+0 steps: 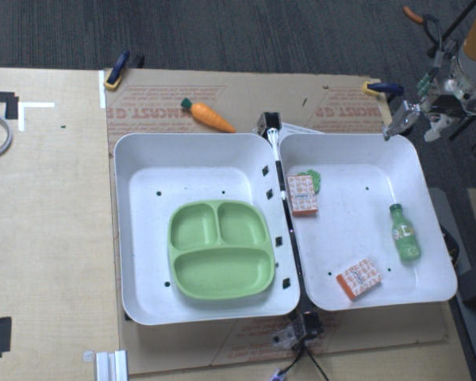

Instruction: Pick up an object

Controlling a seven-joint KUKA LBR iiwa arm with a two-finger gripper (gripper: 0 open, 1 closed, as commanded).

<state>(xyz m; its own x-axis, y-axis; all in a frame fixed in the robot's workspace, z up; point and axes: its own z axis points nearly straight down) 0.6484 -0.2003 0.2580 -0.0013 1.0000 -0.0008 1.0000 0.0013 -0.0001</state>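
In the right bin lie a green bottle near the right wall, a small orange-and-white box near the front, and a pink-and-white box by the left wall, with a small green item tucked behind it. My gripper hangs above the bin's far right corner, well beyond the bottle. Its fingers are spread open and hold nothing.
A green divided plate lies in the left bin. A toy carrot rests on the cardboard behind the bins. Clamps sit at the cardboard's far corners. Cables run past the bench's front edge.
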